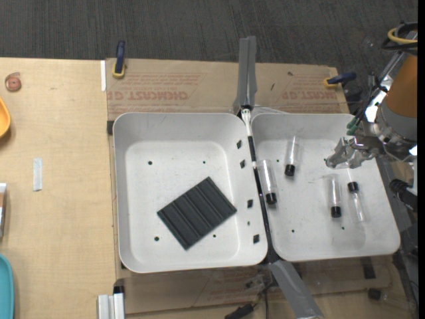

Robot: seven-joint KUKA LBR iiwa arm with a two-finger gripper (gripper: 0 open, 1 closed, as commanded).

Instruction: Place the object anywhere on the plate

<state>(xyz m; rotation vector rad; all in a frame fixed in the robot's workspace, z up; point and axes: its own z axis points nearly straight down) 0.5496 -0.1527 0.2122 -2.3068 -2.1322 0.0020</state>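
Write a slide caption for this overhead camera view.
Robot gripper hovers over right bin of four clear tubes; dark ribbed plate waits in left bin.

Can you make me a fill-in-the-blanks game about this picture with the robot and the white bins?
1. The dark ridged plate lies in the ____ bin.
2. The clear tubes in the other bin have ____ caps.
3. There are ____ tubes in that bin.
4. The gripper hangs over the ____ bin.

Missing words: left, black, four, right
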